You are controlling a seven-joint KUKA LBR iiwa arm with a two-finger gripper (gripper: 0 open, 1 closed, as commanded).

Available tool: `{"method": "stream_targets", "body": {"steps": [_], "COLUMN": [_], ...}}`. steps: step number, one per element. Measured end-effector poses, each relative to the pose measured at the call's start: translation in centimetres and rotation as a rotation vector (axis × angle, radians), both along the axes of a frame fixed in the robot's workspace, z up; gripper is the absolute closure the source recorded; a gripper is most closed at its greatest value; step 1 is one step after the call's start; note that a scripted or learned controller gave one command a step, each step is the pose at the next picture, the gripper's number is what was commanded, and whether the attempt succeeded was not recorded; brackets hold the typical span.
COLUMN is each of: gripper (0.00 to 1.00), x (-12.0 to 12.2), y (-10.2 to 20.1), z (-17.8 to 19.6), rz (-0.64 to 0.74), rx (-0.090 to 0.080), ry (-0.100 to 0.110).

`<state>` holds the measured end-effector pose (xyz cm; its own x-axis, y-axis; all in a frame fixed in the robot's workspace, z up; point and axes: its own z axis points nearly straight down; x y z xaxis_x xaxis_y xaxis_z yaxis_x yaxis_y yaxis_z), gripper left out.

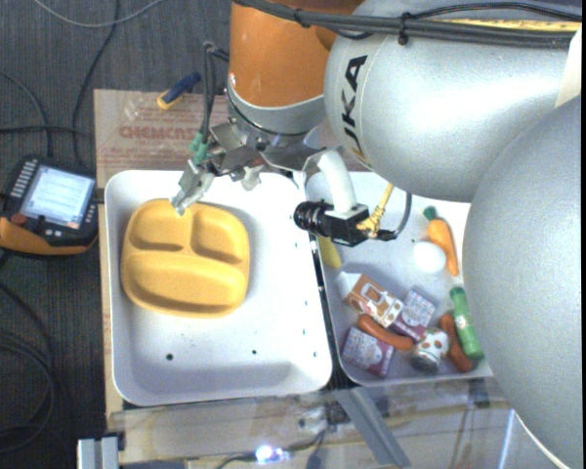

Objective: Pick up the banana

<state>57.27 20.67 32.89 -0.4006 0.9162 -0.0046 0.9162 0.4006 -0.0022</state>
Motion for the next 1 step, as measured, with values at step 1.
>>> {"method": "stream_targets", "body": {"steps": [1], "gripper": [0.00], "x": [3.07], "y": [1.50], "z": [4.26], "rz": [0.173], "rx": [0.001], "ry": [-0.001]}}
